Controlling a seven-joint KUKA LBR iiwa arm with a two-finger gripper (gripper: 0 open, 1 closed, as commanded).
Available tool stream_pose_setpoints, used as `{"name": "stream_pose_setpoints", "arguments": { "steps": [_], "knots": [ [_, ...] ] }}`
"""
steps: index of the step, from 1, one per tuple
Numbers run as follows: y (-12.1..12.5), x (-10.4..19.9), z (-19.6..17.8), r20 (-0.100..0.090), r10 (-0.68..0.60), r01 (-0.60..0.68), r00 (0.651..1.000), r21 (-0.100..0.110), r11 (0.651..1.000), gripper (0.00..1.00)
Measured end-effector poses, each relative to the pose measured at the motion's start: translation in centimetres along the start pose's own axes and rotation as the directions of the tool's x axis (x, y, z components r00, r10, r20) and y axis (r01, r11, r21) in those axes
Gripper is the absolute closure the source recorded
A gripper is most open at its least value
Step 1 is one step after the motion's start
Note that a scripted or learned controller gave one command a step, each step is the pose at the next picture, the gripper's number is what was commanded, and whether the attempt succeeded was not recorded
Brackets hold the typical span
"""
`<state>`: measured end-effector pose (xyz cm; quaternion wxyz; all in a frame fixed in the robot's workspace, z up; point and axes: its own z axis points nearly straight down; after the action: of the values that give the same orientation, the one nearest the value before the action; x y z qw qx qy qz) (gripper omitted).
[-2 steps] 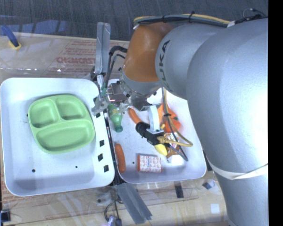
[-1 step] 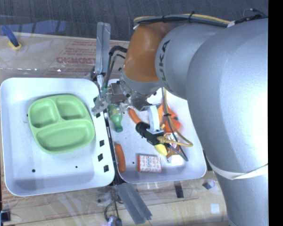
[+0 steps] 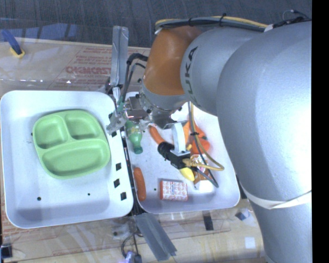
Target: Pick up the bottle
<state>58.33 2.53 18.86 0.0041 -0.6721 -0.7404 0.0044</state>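
Nearest us in the right bin (image 3: 226, 199) we see a small printed box (image 3: 174, 189) and a sausage-like piece (image 3: 140, 183). Just beyond, the green bottle (image 3: 135, 137) lies on the bin floor near the divider, with the gripper (image 3: 126, 116) right over its top end. We cannot tell how the tool is set, so we judge the lift not yet done. The left bin (image 3: 16, 163) holds a green tray (image 3: 71, 142); further back lie the wooden bench (image 3: 49, 64) and dark floor (image 3: 71, 4).
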Motion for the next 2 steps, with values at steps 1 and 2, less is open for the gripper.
{"name": "stream_pose_setpoints", "arguments": {
  "steps": [1,2],
  "knots": [
    [0.3,3.3,0.0,0.001,-0.097,0.097,0.995,-0.002,0.995,0.0],
    [0.2,2.1,-7.7,0.001,-0.049,0.049,0.999,-0.005,0.999,0.0]
  ]
}}
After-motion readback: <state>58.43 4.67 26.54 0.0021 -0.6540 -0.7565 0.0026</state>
